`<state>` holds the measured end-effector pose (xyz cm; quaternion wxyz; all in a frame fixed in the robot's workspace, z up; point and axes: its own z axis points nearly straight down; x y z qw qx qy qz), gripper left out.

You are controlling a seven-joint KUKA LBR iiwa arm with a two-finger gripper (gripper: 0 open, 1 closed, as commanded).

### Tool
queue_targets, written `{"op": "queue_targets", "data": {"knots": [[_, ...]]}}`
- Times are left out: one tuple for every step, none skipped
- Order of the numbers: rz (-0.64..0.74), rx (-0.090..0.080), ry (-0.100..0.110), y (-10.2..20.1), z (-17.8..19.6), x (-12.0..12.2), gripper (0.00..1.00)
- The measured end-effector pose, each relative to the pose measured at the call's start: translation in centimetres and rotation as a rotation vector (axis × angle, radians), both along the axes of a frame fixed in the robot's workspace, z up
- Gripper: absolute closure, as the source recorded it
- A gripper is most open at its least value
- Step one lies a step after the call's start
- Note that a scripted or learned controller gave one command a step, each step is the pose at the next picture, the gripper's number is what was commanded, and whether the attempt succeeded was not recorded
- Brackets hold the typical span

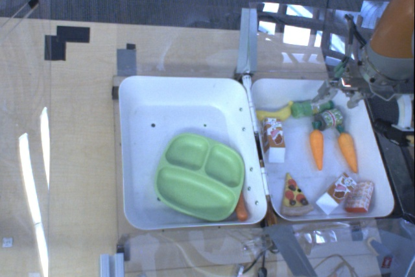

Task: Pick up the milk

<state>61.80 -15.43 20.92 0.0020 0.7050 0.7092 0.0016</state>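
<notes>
Camera view: gripper (338,83) hovers at the right bin's (382,201) one o'clock corner; whether its claw grips anything, I cannot tell. The milk carton (274,139) lies toward nine o'clock.

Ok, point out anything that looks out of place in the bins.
A carrot in the left bin is wedged against the wall, half hidden under the green plate. Both milk cartons lie on their sides.

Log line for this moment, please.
stage: approach | claw: over right bin's far edge, nothing held | milk: lying by right bin's left wall, untouched | left bin: green tray
</notes>
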Motion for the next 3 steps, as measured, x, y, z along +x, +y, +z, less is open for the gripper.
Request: {"op": "queue_targets", "data": {"knots": [[0.096,0.0,-0.002,3.8,-11.4,-5.9,0.0],[0.12,0.009,0.042,2.5,-12.5,4.3,0.0],[-0.063,-0.001,-0.005,0.3,-12.0,-6.8,0.0]]}}
